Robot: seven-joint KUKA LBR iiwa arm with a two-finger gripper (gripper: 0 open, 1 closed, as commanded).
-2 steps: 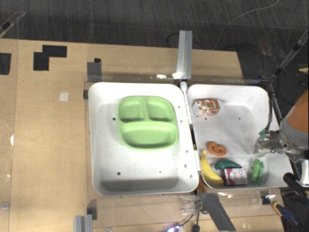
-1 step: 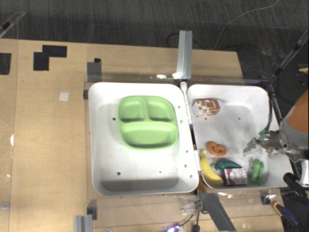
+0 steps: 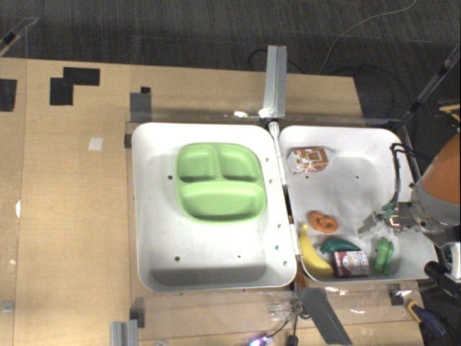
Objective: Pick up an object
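Five candidate objs sit in right bin (image 3: 374, 150): snack pack (image 3: 310, 160) at 11 o'clock; donut (image 3: 323, 222), banana (image 3: 312, 251), can (image 3: 351, 263), green piece (image 3: 385, 254) near 6. Gripper (image 3: 387, 219) at 3 o'clock; can't tell jaws' state. Best: pick the donut, the most separated obj, drop straight down.

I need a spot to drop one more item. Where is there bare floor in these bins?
Right bin: bare middle between the snack packet and gripper. Left bin: strip below the green tray. Crowded: banana, can, orange piece.
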